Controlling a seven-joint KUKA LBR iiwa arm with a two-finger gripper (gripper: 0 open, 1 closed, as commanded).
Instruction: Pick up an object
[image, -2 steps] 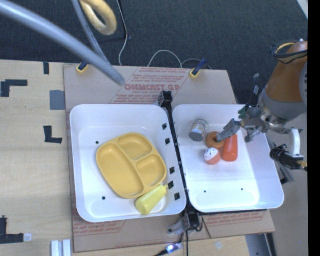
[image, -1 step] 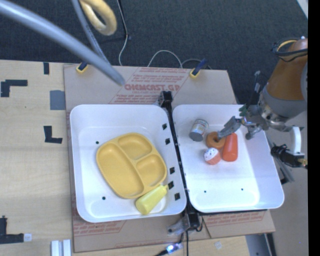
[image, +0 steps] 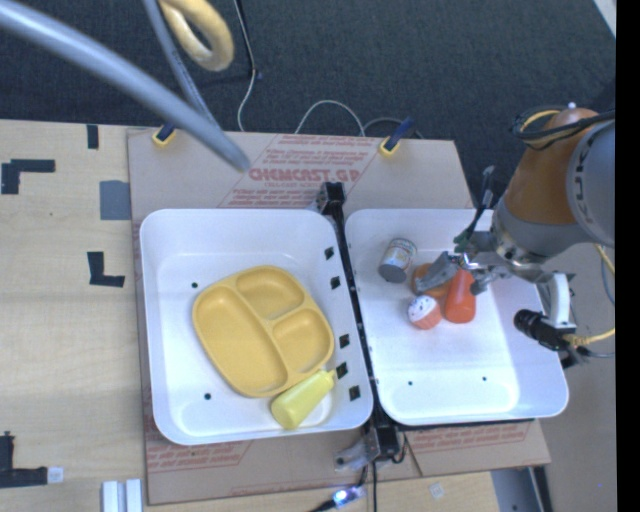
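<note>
In the right bin (image: 500, 385) several small objects lie close together. A grey metal can (image: 397, 260) lies on its side at the back left. An orange bottle-shaped object (image: 461, 300) sits beside a white and orange round piece (image: 424, 312), with a brownish piece (image: 433, 273) just behind them. My gripper (image: 468, 264) hangs low over the back of this cluster, right above the orange object's top. The arm's orange band (image: 545, 175) rises behind it at the right.
The left bin (image: 165, 300) holds a yellow divided plate (image: 263, 328) and a yellow bottle-like object (image: 300, 398) at its front right. A black clipped divider (image: 342, 285) separates the bins. A grey pole (image: 120, 70) slants across the upper left.
</note>
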